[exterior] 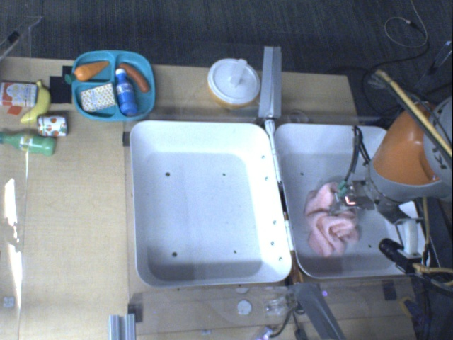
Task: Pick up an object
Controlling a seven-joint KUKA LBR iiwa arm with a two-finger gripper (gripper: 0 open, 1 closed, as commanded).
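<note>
the arm reaches in from the right and its gripper [350, 200] sits low in the right bin [311, 147], right on top of a crumpled pink cloth [330, 222]. the cloth lies heaped beneath and toward the near wall — long axis roughly front to back. whether the jaws are parted or closed on it, i can't tell.
</note>
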